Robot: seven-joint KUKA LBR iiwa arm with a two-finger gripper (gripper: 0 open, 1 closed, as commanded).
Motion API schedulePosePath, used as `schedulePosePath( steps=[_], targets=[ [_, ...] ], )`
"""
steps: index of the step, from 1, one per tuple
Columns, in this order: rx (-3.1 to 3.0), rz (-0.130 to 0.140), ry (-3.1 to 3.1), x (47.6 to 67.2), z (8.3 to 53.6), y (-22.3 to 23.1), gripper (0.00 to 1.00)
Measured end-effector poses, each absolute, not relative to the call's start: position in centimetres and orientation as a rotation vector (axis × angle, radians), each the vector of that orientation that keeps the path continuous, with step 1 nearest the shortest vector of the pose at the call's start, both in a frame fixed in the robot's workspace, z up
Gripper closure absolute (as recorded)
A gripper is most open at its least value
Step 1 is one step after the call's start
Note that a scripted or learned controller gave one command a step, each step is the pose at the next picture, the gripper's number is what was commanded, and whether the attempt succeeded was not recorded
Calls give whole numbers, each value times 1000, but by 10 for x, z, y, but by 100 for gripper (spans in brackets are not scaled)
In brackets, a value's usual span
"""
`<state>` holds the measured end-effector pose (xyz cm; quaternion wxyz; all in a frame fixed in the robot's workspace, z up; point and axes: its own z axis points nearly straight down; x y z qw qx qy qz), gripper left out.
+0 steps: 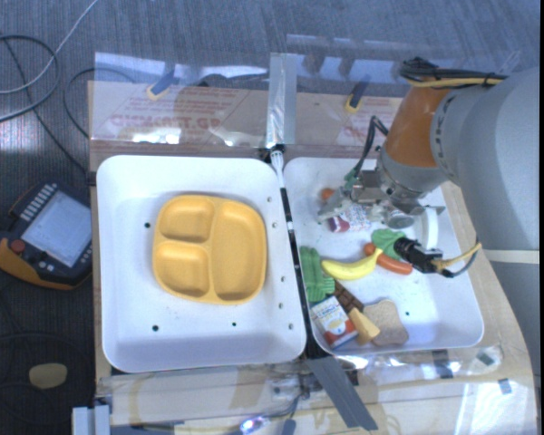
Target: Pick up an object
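Gripper low in right bin, near back-left corner — whether open or closed, cannot tell. Banana lies just in front of it, apart; green toy left of banana, bread slice nearer front. Yellow plate in left bin.

Faint reddish print on the cardboard sheet is unreadable.

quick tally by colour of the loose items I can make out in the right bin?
Yellow: 1, banana
Green: 1, green toy
Orange with green top: 1, carrot
Tan: 1, bread slice
Red and white: 1, small carton
Total: 5 clearly readable; the small pieces under the gripper are too cluttered to count.
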<state>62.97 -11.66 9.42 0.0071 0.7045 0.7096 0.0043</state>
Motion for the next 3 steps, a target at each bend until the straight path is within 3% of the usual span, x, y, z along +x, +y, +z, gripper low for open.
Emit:
schedulePosePath(
  steps=[1,2,3],
  targets=[
    [2194,22,2215,633,108,-116,100],
    [1991,-6,2428,583,183,-93,100],
    [1705,-7,2637,594,231,-138,100]
  ],
)
